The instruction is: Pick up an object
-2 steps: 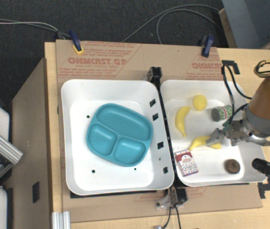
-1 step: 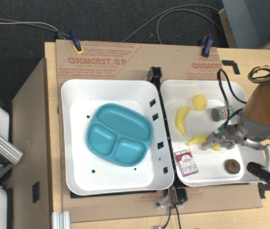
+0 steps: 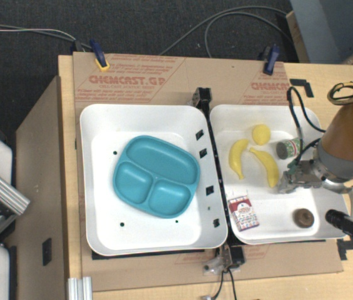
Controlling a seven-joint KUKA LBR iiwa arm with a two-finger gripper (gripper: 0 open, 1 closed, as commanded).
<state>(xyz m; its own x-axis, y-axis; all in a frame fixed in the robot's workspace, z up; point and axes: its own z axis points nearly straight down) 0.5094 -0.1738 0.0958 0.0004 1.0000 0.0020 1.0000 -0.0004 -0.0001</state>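
While low in bin, jaws (image 3: 290, 181) beside banana (image 3: 266, 165)

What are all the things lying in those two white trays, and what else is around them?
Bins: 2, white, side by side on the bench.
Divided plate: 1, teal, left bin.
Bananas: 2, yellow, right bin, middle.
Lemon: 1, yellow, right bin, above the bananas.
Small can: 1, green and grey, right of the bananas.
Small box: 1, red and white, right bin, near left corner.
Round object: 1, brown, right bin, near right.
Clamps: 2, blue, far cardboard edge.
Gripper: 1, grey, low over the right bin.
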